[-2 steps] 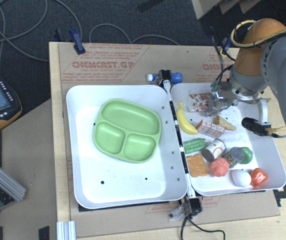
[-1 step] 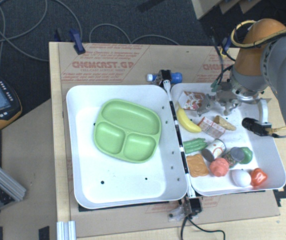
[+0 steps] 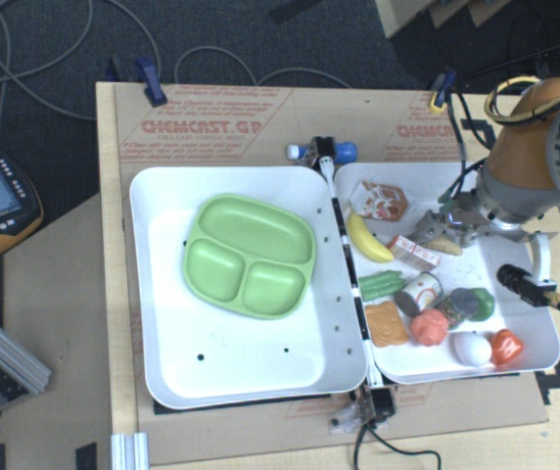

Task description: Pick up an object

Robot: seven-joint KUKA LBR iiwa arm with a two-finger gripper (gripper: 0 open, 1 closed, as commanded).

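1. Two white bins are seen side by side on the desk (image 3: 260, 116): the left bin (image 3: 163, 292) and the right bin (image 3: 544, 346).
2. A green tray (image 3: 251, 255) with three compartments is seen lying flat in the left bin, towards its upper middle.
3. The arm (image 3: 535, 155) is seen reaching in from the right, with its orange band above the right bin's upper right part.
4. The gripper (image 3: 437, 231) is seen low over the right bin, just above a small red-and-white box (image 3: 415, 253). Whether the gripper is apart or together cannot be told, and nothing is seen held in it.
5. A banana (image 3: 368, 240) is seen lying near the right bin's left wall, just left of the box.
6. A packet (image 3: 380, 202) printed red and white is seen above the banana, near the bin's upper left corner.
7. A green pod (image 3: 380, 285) is seen below the banana, beside a small can (image 3: 420, 292).
8. An orange slab (image 3: 386, 324) is seen below the pod, with a red ball (image 3: 430, 328) touching its right side.
9. A dark green lump (image 3: 470, 305) is seen right of the can.
10. A white egg (image 3: 473, 348) and a red fruit (image 3: 506, 346) are seen side by side by the bin's lower edge.
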